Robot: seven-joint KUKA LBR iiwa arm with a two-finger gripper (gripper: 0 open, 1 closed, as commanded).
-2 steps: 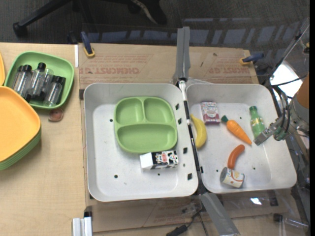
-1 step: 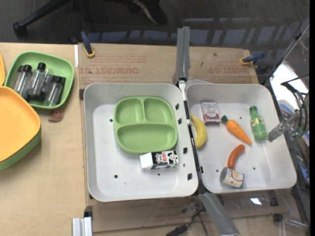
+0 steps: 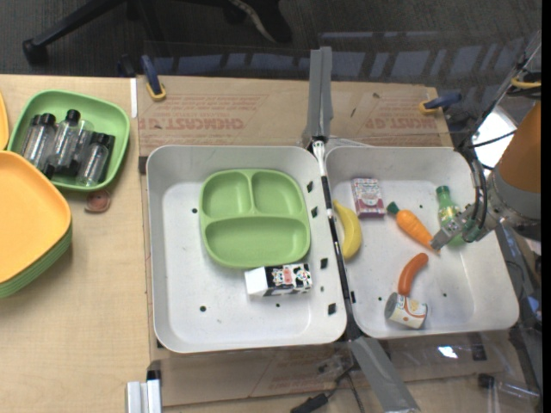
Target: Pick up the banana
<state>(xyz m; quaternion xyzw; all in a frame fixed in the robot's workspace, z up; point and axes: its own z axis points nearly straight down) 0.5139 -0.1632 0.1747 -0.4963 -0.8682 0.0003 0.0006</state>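
I'm seeing the banana (image 3: pixel 348 229) lying untouched against the left wall of the right bin (image 3: pixel 495 312), beside the divider — nothing picked yet. Further right, the gripper (image 3: pixel 451 232) is hanging just past the toy carrot (image 3: pixel 413 225), well apart from the fruit — spread or pressed together, I cannot tell. The whole grasp is remaining.

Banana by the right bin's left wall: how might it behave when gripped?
The banana looks smooth and curved, so it may slip or pivot between fingers. It lies against the bin wall, probably crowding one side. The gripper is across the bin.
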